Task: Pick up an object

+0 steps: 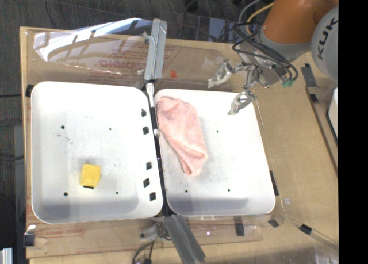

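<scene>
A crumpled pink cloth (181, 132) lies in the right bin (241, 194), against its left wall. A small yellow block (90, 175) sits in the left bin (69, 107), toward its front. My gripper (230, 91) hangs over the back edge of the right bin, to the right of the cloth and apart from it. Its two fingers are spread wide, one fingertip (217, 79) at the left and the other lower right, with nothing between them.
A clear plastic sheet (103, 44) lies on the bench behind the left bin. A metal bar (154, 50) runs along the divide between the bins. Cables (253, 10) hang near the wrist at the upper right.
</scene>
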You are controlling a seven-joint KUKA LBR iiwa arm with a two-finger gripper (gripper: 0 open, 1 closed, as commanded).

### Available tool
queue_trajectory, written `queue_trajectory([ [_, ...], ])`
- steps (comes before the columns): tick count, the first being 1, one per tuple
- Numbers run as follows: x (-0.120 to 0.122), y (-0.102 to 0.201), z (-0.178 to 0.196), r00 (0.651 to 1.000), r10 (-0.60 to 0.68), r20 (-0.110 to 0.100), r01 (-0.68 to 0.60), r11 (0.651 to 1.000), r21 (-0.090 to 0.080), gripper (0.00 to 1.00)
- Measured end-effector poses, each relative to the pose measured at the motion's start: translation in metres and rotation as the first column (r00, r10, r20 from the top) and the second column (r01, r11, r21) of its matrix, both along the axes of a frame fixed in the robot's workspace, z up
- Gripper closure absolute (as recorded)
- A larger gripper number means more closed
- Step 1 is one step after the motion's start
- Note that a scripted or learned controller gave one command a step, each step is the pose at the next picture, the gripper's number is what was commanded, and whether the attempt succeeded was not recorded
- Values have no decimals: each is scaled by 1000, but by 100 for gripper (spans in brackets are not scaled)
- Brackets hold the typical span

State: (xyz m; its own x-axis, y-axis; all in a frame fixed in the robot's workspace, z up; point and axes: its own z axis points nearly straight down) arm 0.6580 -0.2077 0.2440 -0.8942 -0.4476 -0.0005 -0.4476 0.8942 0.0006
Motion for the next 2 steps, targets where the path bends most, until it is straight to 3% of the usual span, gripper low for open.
queue_trajectory([
  [1,1,9,-119,956,294,6,-294,956,-3,0],
  [2,-19,9,-147,801,599,6,-599,801,-6,0],
])
